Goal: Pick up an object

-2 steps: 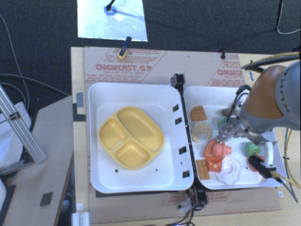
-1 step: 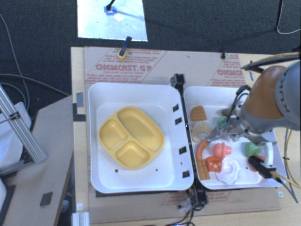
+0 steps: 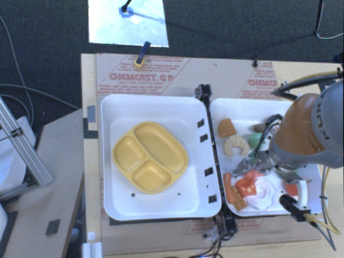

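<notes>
The right bin (image 3: 242, 105) holds several toy foods. An orange-brown wedge (image 3: 227, 128) and a beige croissant-shaped piece (image 3: 235, 145) lie at its left. A green piece (image 3: 255, 141) and a small brown piece (image 3: 259, 127) sit behind them. Near the front lie a red piece (image 3: 246, 186), a white piece (image 3: 264, 196), an orange stick (image 3: 231, 190) and a small red-orange piece (image 3: 291, 189). My gripper (image 3: 250, 165) reaches low into this bin from the right, just above the red piece and in front of the croissant shape. The wrist hides the bin's middle.
The left bin (image 3: 156, 107) holds a yellow three-compartment tray (image 3: 150, 156). A black divider with clips (image 3: 209, 144) runs between the two bins. A blue-and-yellow tool (image 3: 142, 54) lies on the bench behind the bins.
</notes>
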